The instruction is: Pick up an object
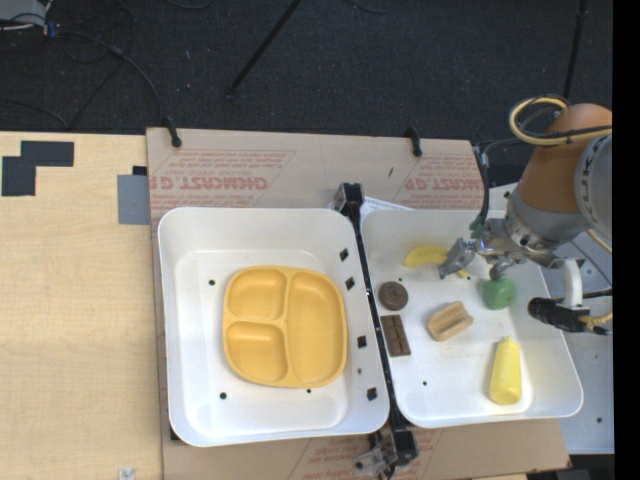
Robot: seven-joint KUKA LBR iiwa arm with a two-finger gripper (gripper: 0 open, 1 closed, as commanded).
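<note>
Several small objects lie in the right bin (560, 400): a yellow banana-like piece (425, 256), a round brown disc (393, 295), a dark brown bar (397, 335), a tan block (449, 321), a green ball (497, 292) and a yellow bottle (505, 371). My gripper (478, 264) hangs over the bin's upper middle, between the banana piece and the green ball. It is open, its fingers are spread, and nothing is between them. The green ball sits just below the right finger.
The left bin (190, 268) holds a yellow divided plate (285, 326). A black divider (365, 298) runs between the bins. The arm's orange band (560, 163) and a black cable part (560, 313) overhang the right bin's right edge.
</note>
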